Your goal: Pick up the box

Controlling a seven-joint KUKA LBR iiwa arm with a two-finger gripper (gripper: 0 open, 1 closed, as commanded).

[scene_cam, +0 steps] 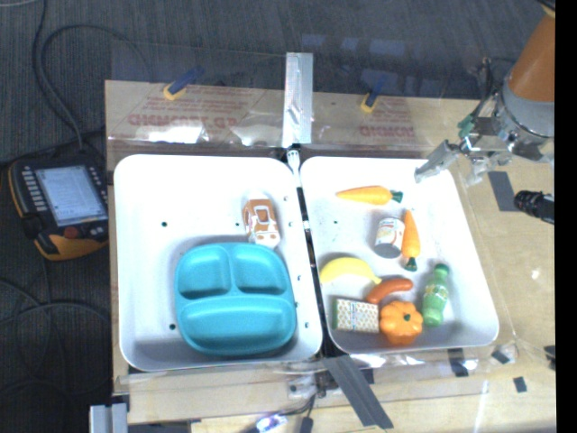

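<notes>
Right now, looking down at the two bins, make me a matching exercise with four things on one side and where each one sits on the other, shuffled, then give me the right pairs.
Things:
1. blue divided plate
2. box
3. green bottle
4. gripper

Places:
A. above the right bin's far right corner
B. near edge of the right bin, left of the small pumpkin
C. left bin, toward the near side
D. right bin, right of the pumpkin

Pairs: 1-C, 2-B, 3-D, 4-A
</notes>
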